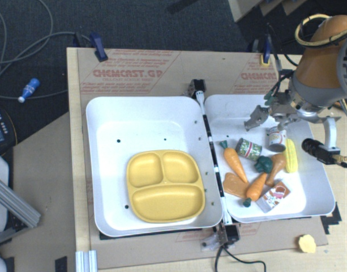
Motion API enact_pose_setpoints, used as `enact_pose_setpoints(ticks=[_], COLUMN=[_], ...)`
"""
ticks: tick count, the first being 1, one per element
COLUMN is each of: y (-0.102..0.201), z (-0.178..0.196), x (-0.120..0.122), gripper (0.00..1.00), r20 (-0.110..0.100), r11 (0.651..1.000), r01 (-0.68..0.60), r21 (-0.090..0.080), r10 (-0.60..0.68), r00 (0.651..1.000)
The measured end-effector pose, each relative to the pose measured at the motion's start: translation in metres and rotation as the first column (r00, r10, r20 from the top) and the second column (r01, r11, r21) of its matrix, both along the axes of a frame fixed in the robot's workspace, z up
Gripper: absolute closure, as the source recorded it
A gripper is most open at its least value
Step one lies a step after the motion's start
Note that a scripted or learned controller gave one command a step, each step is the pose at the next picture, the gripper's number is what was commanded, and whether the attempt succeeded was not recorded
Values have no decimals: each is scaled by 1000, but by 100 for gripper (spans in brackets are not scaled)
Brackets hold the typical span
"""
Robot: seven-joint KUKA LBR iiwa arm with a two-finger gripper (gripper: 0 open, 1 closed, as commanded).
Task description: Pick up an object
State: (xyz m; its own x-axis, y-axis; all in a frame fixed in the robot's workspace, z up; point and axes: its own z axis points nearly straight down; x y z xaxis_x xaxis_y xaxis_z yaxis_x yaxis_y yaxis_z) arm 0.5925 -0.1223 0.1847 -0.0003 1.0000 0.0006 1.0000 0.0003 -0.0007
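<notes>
The right bin (pixel 315 200) holds a heap of toy food. There are two orange carrots (pixel 235 160) (pixel 256 187), a green-labelled can (pixel 249 149), a small silver can (pixel 275 139), a yellow corn cob (pixel 291 154), a dark green piece (pixel 264 164), a tan slice (pixel 234 185) and a small red and white carton (pixel 274 196). My gripper (pixel 269 123) hangs over the back of this bin, just above and left of the silver can. It is open and nothing sits between its fingers.
The left bin (pixel 105 123) carries a yellow divided plate (pixel 165 185). A black clip-like part (pixel 323 151) juts over the right bin's right rim. A small yellow piece (pixel 307 243) lies on the bench at the front right. Cables and a blue bottle (pixel 29 89) lie on the floor.
</notes>
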Motion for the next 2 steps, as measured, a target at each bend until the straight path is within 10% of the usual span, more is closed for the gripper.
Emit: enact_pose_setpoints(ticks=[1,2], y=[28,19], z=[-92,-101], x=[-10,-39], gripper=[0,0], r20=[-9,-4], r11=[1000,1000], r01=[-2,2], r21=[3,1], r10=[2,-2], r00=[1000,1000])
